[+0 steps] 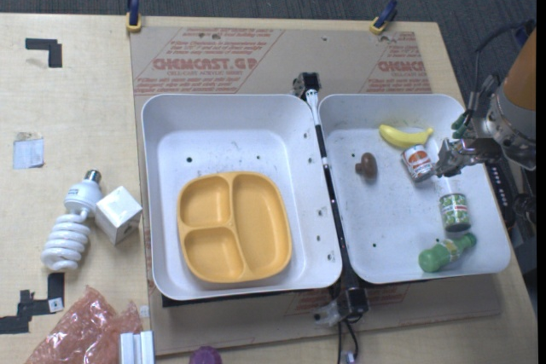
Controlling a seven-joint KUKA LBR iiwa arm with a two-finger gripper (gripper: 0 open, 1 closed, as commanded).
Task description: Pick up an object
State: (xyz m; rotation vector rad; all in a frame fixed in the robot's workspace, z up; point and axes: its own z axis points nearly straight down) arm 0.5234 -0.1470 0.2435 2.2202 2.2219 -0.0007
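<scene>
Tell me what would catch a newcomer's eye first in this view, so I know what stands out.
The yellow divided plate in the left bin draws the eye first. Next comes the right bin, with a banana, a small can, a brown lump, a green-labelled jar and a green bottle, and the gripper beside the can. A spiral light bulb lies on the bench at left.

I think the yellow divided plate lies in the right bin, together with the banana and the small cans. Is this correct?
Not quite. The camera view shows the yellow divided plate in the left bin, alone there. The banana and the small cans lie in the right bin, as you said, near the gripper.
</scene>
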